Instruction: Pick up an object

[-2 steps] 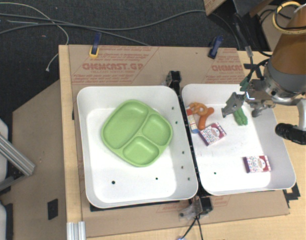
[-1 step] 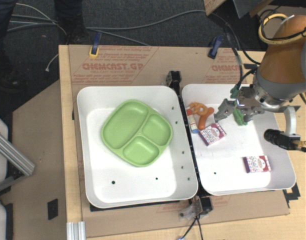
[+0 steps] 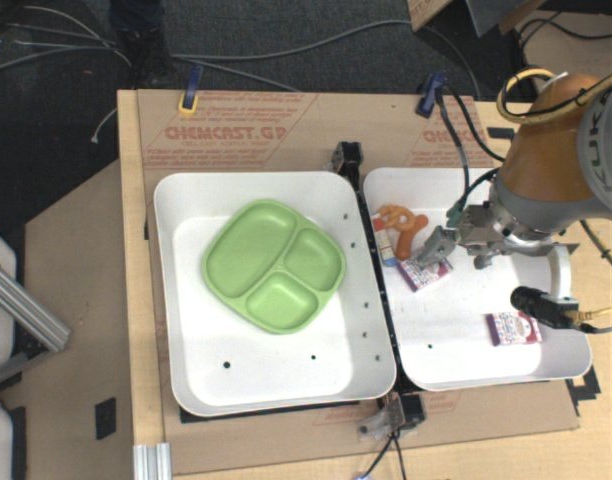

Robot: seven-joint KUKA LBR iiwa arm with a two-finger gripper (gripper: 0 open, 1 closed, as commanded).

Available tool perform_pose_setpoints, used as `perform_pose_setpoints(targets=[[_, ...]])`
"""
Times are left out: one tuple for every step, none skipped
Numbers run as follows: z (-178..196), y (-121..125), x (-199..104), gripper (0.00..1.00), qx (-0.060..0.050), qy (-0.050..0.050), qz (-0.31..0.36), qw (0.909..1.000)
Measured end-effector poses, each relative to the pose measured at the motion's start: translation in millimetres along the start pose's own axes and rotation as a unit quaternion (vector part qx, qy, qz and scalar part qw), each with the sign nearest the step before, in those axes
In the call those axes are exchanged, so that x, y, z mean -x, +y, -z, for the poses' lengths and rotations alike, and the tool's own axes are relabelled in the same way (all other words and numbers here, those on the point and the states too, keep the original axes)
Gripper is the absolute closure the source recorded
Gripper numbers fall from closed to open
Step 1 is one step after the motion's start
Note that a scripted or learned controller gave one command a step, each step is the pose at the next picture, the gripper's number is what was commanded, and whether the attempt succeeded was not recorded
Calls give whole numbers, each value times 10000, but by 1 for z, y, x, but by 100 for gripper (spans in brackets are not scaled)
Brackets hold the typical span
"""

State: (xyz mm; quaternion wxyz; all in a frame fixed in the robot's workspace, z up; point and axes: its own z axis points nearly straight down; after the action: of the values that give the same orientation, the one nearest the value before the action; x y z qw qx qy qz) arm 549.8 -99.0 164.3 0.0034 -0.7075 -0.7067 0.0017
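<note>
Claw [image 3: 438,251] low in right bin [image 3: 456,363], finger state unclear, seemingly touching purple packet [image 3: 422,272]. Orange toy [image 3: 400,222] just beside. Green divided plate [image 3: 274,265] in left bin [image 3: 201,363].

Bright, even overhead light; white bins [image 3: 176,268] glare slightly (soft shadows, mild blur).

Single fixed camera above bench, slanted downward, both white bins [image 3: 176,298] in frame

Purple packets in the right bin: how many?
2. One purple packet lies by the pincer near the bin's left side; the other near the front right. The arm may hide more.
</note>
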Motion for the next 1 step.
perform_pose_setpoints(targets=[[-44, -1, -6, 0, 7, 1, 4, 10000]])
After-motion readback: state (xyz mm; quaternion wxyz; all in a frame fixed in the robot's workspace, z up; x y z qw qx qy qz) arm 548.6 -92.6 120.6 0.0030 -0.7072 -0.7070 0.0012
